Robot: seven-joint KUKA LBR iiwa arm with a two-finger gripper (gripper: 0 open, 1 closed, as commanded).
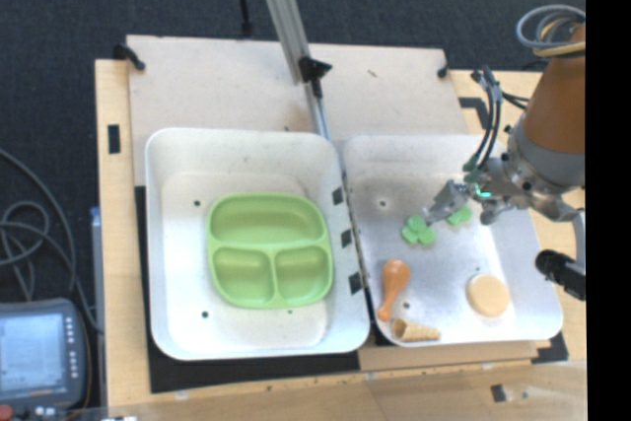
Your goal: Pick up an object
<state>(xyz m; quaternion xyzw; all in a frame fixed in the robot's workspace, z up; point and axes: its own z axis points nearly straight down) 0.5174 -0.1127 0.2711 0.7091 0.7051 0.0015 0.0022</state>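
My gripper (450, 206) hangs over the right bin (394, 168), near its middle, reaching in from the right. A small green piece (458, 217) lies right at its fingertips, and I cannot make out whether it is between them. Just to the left and below lies a green clover-shaped toy (418, 232). Lower in the same bin are an orange drumstick-shaped toy (393, 283), a round tan biscuit (487, 295) and a waffle cone piece (415, 331) at the front edge.
The left bin (173, 212) holds a light green divided plate (269, 248). A slanted metal pole (283, 0) rises from the gap between the bins at the back. The arm's orange band and cables (552, 104) stand over the right bin's right side.
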